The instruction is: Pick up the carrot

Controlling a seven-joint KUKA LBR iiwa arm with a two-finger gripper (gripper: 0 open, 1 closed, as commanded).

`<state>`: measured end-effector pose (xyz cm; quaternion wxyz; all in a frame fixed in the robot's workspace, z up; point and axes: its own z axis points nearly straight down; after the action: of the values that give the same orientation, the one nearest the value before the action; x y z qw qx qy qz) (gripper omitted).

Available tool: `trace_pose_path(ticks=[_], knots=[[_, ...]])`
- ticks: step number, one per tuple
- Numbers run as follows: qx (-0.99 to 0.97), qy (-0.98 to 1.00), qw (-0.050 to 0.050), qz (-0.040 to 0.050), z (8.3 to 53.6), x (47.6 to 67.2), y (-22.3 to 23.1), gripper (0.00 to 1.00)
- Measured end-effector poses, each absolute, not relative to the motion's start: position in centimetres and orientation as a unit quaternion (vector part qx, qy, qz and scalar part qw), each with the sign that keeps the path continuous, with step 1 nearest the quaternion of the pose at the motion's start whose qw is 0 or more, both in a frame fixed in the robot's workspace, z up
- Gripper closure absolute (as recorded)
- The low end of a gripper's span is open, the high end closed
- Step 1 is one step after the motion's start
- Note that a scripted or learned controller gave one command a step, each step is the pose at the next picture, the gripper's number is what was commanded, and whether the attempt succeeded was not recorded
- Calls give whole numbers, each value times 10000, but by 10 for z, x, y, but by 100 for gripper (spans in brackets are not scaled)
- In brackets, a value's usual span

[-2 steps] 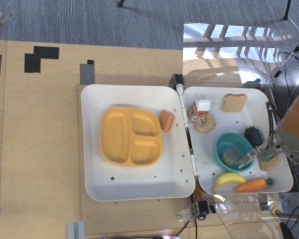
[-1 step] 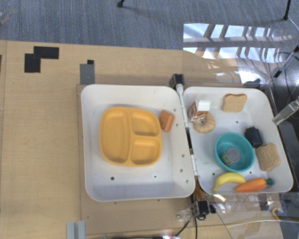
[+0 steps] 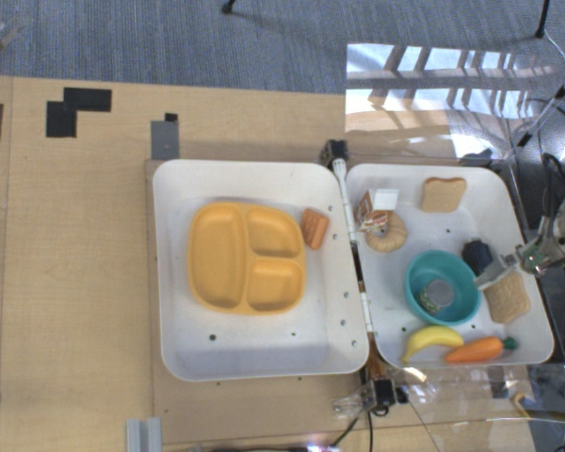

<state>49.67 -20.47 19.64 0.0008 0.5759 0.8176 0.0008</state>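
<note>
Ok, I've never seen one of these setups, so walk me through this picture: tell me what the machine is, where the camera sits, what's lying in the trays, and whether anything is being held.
This is one camera fixed above a wooden bench, looking down at a slant. Two shallow white bins sit side by side. The left bin holds a yellow divided plate and a small brownish food piece at the plate's right edge.

The right bin holds a teal bowl, a banana, the carrot beside it near the front edge, two bread slices, a doughnut-like ring, a small packet and a dark object.

The machine is a robot arm reaching in from the right. Its gripper hovers beside the bowl's right rim. Nothing shows between its fingers, and the carrot lies untouched.
</note>
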Motion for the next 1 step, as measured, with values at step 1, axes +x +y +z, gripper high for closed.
trace_pose_path(ticks=[1], knots=[[4337, 9010, 22, 11, 140, 489, -205, 0]])
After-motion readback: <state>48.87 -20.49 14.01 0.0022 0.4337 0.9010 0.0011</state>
